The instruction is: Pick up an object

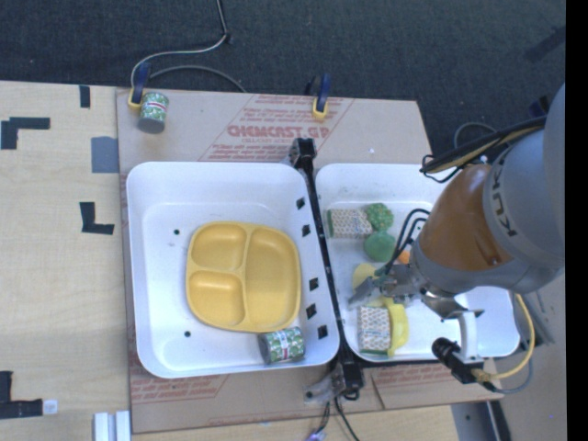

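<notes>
1. Gripper (372, 288) position is seen low in the right bin (496, 333), among the small objects; whether anything is grasped, or how wide it stands, cannot be told from this view.
2. The gripper is carried by the grey arm (478, 228), which covers much of the right bin from the right side.
3. Just beside the gripper lie a yellow piece (364, 272), a green round object (378, 244), a green leafy object (378, 216) and a patterned packet (347, 222) near the divider.
4. Below the gripper, a second patterned packet (373, 329) is seen touching a yellow banana-like object (397, 327).
5. In the left bin (152, 246), a yellow divided plate (243, 277) is laid flat, with a small green can (282, 344) lying at its lower edge.
6. Another small can (152, 112) is stood outside the bins, on the cardboard at the upper left.
7. The pick is judged to be at the reaching or closing stage: no object is seen lifted clear of the bin floor.
8. A confirmed grasp and a lift are judged to be left to do.
</notes>
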